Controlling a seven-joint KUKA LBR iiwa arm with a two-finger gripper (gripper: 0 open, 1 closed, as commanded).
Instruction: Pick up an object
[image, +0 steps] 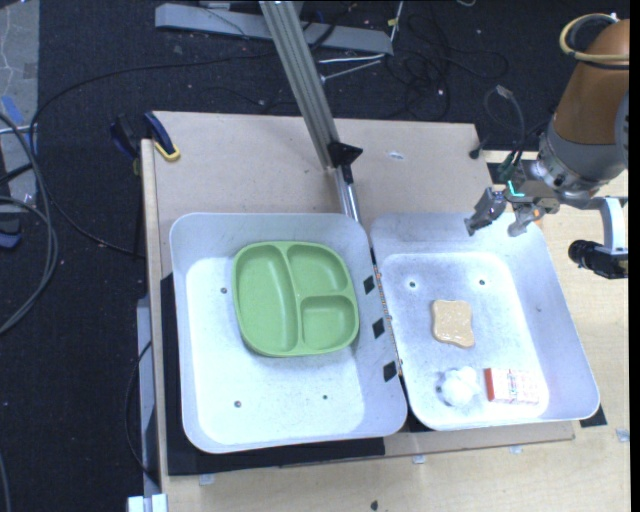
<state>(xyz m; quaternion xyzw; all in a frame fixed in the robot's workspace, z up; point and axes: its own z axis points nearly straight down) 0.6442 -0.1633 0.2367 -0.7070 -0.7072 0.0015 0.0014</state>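
In the right bin (530, 270) lie a tan slice of toast (453, 323), a small white ball-like object (459, 385) and a red and white packet (511, 385). My gripper (503, 218) hangs open above the far right rim of that bin, its two fingers spread apart with nothing between them. It is well behind the toast and apart from all three objects. The arm's orange band (592, 88) shows at the upper right.
The left bin (200, 390) holds a green divided plate (296, 298). A slanted metal pole (312, 85) runs from the top down to the gap between the bins. Cables lie on the dark floor around the bench.
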